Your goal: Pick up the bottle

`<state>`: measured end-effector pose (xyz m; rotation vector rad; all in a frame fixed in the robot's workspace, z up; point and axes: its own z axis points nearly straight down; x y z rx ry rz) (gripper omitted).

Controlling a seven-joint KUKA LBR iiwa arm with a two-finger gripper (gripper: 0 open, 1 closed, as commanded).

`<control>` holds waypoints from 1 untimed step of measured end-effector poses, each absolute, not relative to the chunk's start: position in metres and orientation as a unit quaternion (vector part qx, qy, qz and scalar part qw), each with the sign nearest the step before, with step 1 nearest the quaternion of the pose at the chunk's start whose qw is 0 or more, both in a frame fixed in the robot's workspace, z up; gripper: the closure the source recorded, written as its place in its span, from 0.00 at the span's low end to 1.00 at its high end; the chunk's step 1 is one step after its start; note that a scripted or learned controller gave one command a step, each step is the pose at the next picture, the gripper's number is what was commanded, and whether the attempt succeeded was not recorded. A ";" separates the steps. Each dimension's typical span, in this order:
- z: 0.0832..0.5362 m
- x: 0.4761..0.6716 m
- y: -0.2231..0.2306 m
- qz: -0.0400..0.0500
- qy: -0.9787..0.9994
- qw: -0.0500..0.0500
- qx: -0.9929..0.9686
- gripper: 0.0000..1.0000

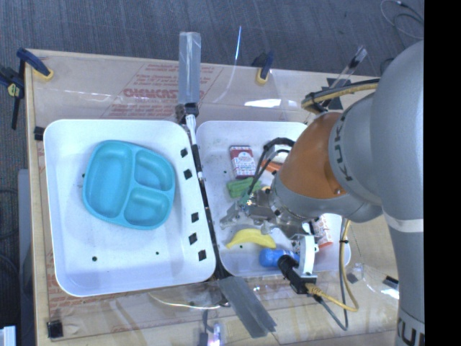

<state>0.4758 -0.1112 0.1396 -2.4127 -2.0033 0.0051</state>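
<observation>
My gripper (242,212) hangs low over the middle of the right bin (216,132), its metal tip just below a green item (238,188) and above a yellow banana (248,238). A white container with a red label (322,231), possibly the bottle, peeks out from under the arm's wrist at the bin's right side, mostly hidden. I see nothing clearly held by the gripper. The arm's grey and orange body (317,164) covers much of the right half of the bin.
A red and white packet (243,161) lies at the back of the right bin and a blue round object (270,258) near its front. The left bin (65,265) holds a blue divided plate (130,184). A yellow cable (331,303) trails at the front.
</observation>
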 end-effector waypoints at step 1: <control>0.215 0.477 -0.146 0.000 -0.680 0.001 -0.734 0.00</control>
